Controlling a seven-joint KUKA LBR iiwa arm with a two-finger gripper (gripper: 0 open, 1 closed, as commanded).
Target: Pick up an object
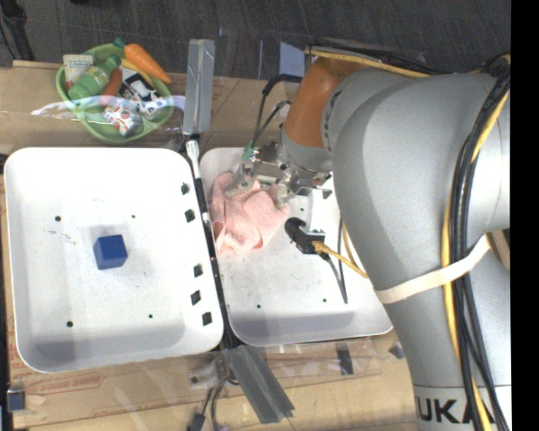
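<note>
- Sitting at far back-left corner of bench: green bowl [117,126] heaped with toy carrot [145,60] and other small bits, outside both bins, likely parked as spare stock.
- Left bin [36,196]: blue cube [110,250] alone, slightly left of centre, well apart from every wall; easy reach from above, untouched.
- Between bins: shared divider edge with small black clips [198,272] along it.
- Right bin [278,317]: pink cloth [244,218] bunched against back-left area, close to divider wall, slumped in soft folds; probably the target, given arm position.
- Gripper [271,180] low over back edge of pink cloth, at or just above its upper folds; contact looks likely but not certain.
- Claw state: cannot tell whether spread or pressed together; wrist body and cabling mask the tips. No cloth visibly pinched.
- Orange wrist band [307,97] and grey arm [413,205] covering right bin's right side.
- Judgement: descent or grasp stage over cloth; lift not yet done.
</note>
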